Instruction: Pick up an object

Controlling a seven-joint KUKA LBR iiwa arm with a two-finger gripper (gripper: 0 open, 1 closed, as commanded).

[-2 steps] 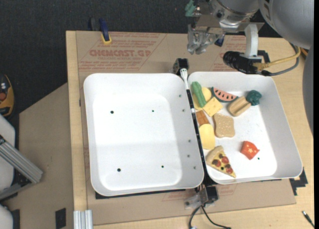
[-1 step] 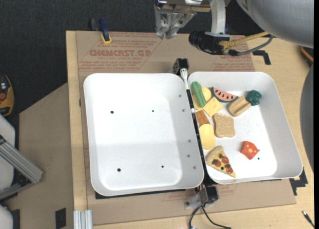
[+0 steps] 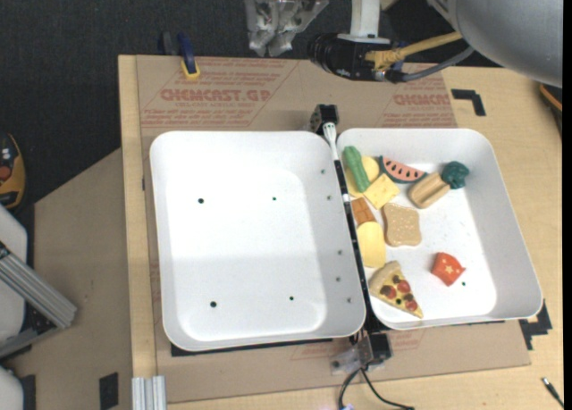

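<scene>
Step in hand: approach, nothing grasped yet. The gripper hangs above the far edge of the worktop, beyond both bins, well apart from every object. It is blurred against the background; we cannot tell whether it is spread or closed.

All candidates lie in the right white bin; the left white bin holds none.

Candidates noted:
- small red block: stands alone, with bare bin floor on all sides. We judge it the easiest target.
- tan bread-roll-shaped piece: long axis runs from lower left to upper right, with the upper-right end touching a teal broccoli-like piece.
- green cucumber-shaped piece: long axis nearly parallel to the seam between the bins, lying just beside the bin wall.
- triangular pizza slice toy: near the front left corner; we cannot read its point's direction with confidence.

To do it well: bring the arm over the right bin, centre above the red block and descend straight. If we take the roll instead, close across its short width, so turn the wrist square to that diagonal. Avoid the crowded cluster along the seam, since the wall and neighbouring pieces would likely block a clean closure.
</scene>
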